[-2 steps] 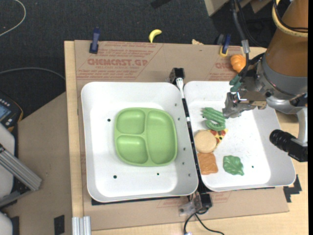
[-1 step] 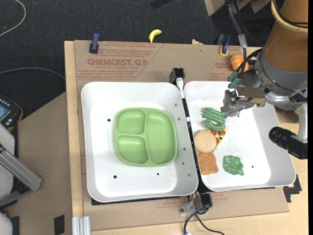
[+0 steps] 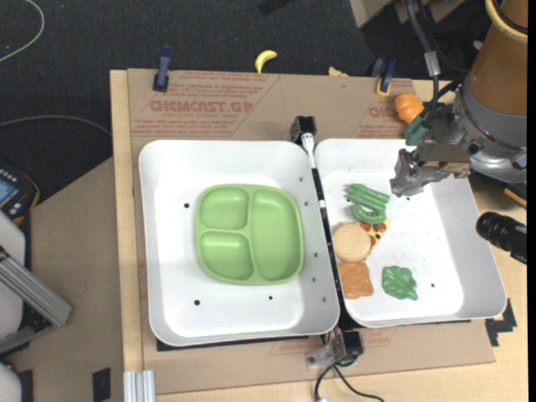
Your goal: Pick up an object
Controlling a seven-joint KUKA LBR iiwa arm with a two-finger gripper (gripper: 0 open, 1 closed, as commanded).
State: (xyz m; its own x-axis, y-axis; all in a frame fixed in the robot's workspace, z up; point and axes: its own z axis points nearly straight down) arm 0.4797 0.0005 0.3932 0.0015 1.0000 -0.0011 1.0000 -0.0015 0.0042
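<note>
My gripper (image 3: 405, 184) hangs over the back of the right bin (image 3: 456, 249), just right of a green bean-pod toy (image 3: 367, 196). Nothing shows between its fingers. Below the pods lies a green ring (image 3: 368, 213) with a small red and yellow piece (image 3: 378, 227) beside it. A round tan cookie (image 3: 352, 243) sits near the bin's left wall, with an orange-brown toast piece (image 3: 357, 281) in front of it. A green leafy toy (image 3: 399, 282) lies toward the front of the bin.
The left bin (image 3: 167, 224) holds a light green divided plate (image 3: 249, 234). A black divider (image 3: 316, 189) runs between the bins. On the board behind lie an orange toy (image 3: 409, 106), a yellow banana (image 3: 265, 59) and blue clamps (image 3: 162, 70).
</note>
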